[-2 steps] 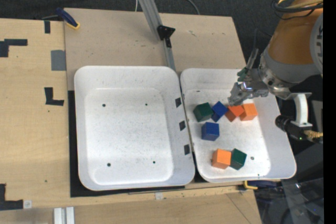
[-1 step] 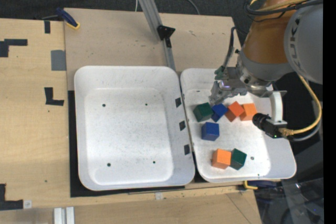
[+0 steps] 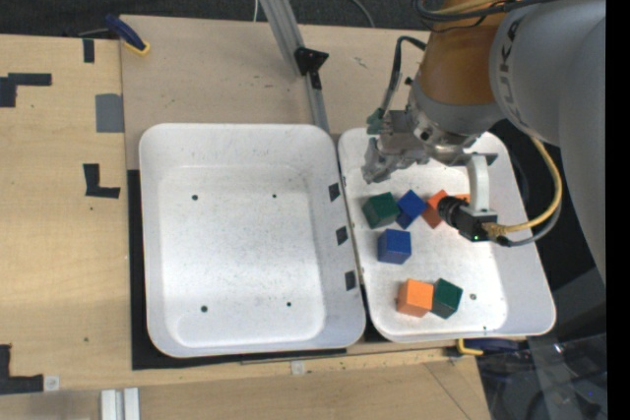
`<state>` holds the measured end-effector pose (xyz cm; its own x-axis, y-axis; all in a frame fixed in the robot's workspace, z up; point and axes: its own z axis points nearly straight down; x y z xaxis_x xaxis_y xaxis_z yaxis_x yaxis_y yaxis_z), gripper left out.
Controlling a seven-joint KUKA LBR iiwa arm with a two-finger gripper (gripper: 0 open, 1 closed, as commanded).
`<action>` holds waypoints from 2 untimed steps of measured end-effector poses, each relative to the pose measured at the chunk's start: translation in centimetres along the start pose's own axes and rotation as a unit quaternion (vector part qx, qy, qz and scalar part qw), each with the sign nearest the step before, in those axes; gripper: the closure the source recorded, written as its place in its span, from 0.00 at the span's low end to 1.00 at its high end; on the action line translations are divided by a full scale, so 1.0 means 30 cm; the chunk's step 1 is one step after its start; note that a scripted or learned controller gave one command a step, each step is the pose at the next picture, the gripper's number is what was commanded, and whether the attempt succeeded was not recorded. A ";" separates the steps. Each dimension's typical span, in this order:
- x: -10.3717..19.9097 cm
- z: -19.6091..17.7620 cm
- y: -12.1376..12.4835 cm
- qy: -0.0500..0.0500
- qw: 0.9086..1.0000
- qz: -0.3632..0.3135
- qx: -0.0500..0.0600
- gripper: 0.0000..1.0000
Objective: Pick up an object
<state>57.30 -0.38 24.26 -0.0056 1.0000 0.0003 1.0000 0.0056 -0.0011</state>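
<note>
Several small blocks lie in the right bin [image 3: 522,310]. A dark green block [image 3: 380,210] and a blue block [image 3: 409,206] sit side by side, with an orange-red block [image 3: 434,209] to their right. Another blue block [image 3: 395,245] lies just below them. Nearer the front, an orange block [image 3: 415,296] touches a dark green block [image 3: 446,297]. My gripper [image 3: 378,164] hangs over the bin's back left part, just above the green and blue pair. Nothing shows between its fingers.
The left bin [image 3: 236,241] sits beside the right one, their rims touching. A slanted metal pole [image 3: 281,5] rises behind the bins. Cables and a small black device [image 3: 471,219] hang from the wrist over the right bin. Tape marks dot the bench at left.
</note>
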 end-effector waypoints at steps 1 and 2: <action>0.136 0.003 0.085 0.000 1.000 0.000 0.000 1.00; 0.307 -0.009 0.157 0.001 1.000 -0.001 -0.001 1.00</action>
<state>61.97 8.86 24.53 -0.0070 1.0000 0.0015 1.0000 0.0070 0.0004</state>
